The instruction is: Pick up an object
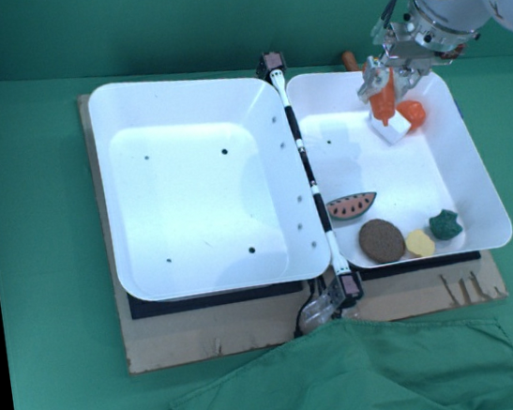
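Observation:
My gripper (385, 86) hangs over the back of the right bin (477, 187). An orange, carrot-like piece (381, 104) sits between its fingers, and they are closed on it. Just below it a white block (391, 127) and a rounded orange piece (412, 112) lie against each other on the bin floor. Toward the front of the same bin are a watermelon slice (351, 205), a brown oval (381, 240), a yellow piece (420, 243) and a dark green piece (445, 224).
The left bin (130, 113) lies beside the right one, with a black-and-white divider rail (306, 164) between them. A small orange item (348, 60) rests outside the right bin's back rim. Green cloth (356, 375) is bunched at the bench front.

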Motion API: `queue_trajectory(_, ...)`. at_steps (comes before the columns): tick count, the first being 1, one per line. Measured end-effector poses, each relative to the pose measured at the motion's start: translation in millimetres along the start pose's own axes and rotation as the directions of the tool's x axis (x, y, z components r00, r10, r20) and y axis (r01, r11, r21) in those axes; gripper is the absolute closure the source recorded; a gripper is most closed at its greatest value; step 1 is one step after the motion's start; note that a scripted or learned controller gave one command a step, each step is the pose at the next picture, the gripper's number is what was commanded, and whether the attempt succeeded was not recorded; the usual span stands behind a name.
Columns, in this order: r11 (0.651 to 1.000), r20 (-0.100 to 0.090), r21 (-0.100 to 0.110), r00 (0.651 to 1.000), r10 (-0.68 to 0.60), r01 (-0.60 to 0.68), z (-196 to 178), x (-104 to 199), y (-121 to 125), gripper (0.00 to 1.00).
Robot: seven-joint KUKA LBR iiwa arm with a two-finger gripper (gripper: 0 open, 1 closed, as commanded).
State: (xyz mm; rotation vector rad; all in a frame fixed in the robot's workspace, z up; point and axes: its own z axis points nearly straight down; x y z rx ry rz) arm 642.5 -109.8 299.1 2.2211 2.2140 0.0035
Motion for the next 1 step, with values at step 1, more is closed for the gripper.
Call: queue_trajectory(1, 1.000, 0.000, 0.000, 1.000, -0.002, 0.002, -45.7, 5.0, 6.4, 1.00)
